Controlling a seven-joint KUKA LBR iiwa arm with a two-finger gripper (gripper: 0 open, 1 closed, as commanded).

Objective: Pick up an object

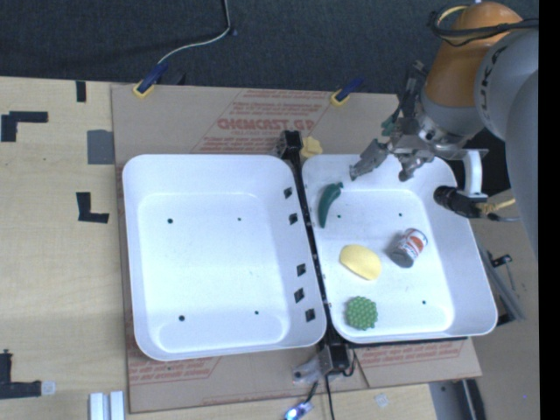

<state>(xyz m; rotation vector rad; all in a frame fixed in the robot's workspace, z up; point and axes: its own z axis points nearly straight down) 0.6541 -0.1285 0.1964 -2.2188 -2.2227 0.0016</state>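
Note:
The right bin (455,315) holds four things: a green pepper-like piece (327,202) near its left wall, a yellow lemon-shaped object (360,262) in the middle, a small can (408,248) lying on its side to the right, and a green bumpy ball (360,312) near the front. My gripper (386,166) hangs above the bin's far edge, its two fingers spread apart with nothing between them. It is behind and above all the objects, nearest the green pepper piece.
The left bin (140,191) sits beside the right one, joined along a black clipped divider (302,252). Both rest on a cardboard sheet (245,121). A small yellow item (311,146) lies just behind the bins' junction. The arm's orange band (464,42) looms at the upper right.

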